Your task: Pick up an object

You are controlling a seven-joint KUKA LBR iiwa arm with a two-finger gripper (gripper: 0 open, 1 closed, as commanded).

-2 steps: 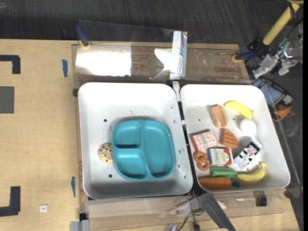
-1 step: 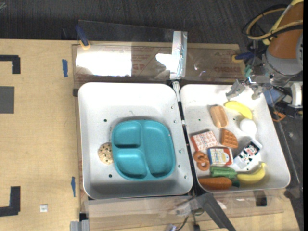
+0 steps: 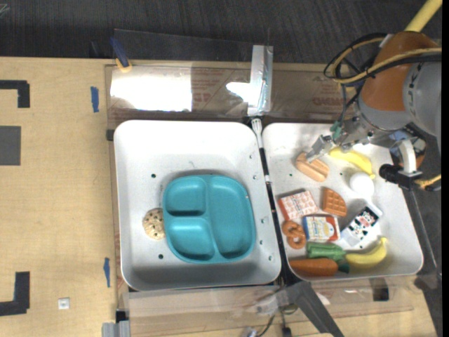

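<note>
The right bin (image 3: 414, 248) holds several toy foods. A hot dog (image 3: 311, 167) lies near its back left, with a yellow banana (image 3: 356, 161) and a white egg (image 3: 362, 183) to its right. My gripper (image 3: 323, 144) hangs at the back of this bin, just above and behind the hot dog and beside the banana's left end. Nothing shows in its grasp. The grey arm with the orange band (image 3: 393, 83) comes in from the upper right.
Also in the right bin are a waffle (image 3: 334, 202), pink carton (image 3: 298, 203), pretzel (image 3: 295, 234), small box (image 3: 320, 227), spotted white pack (image 3: 363, 223), carrot (image 3: 313, 266) and second banana (image 3: 369, 255). The left bin (image 3: 133, 153) holds a teal divided plate (image 3: 208, 216) and a cookie (image 3: 153, 223).
</note>
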